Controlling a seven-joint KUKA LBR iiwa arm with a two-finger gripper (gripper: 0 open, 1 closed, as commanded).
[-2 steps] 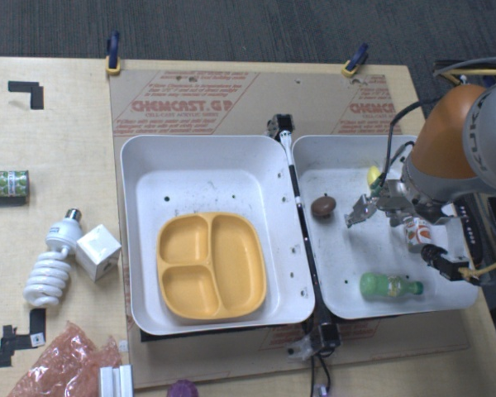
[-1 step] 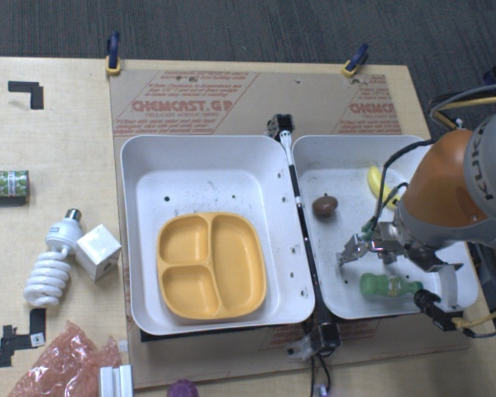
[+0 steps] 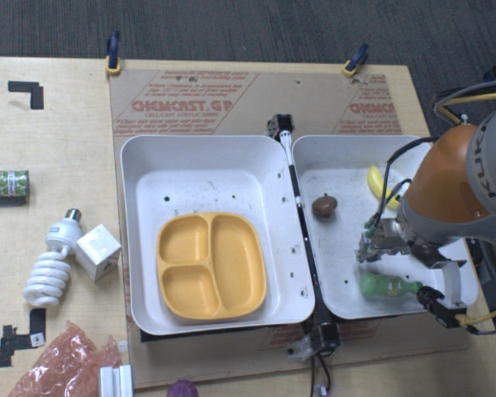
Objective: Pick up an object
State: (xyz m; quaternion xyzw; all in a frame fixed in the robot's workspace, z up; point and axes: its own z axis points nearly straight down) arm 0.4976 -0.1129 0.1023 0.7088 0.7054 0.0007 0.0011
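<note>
Here the gripper (image 3: 369,251) hangs over the right bin (image 3: 341,162), just above one green bottle (image 3: 386,285) by the bin's near edge. One brown ball (image 3: 325,206) and one yellow thing (image 3: 376,181) lie there too.

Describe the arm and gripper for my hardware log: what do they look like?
The arm is grey with a broad orange band above the wrist and part of a dark "KUKA" marking on its casing. Yellow and black cables loop round it. The gripper is a small grey metal unit with bits of green.
</note>
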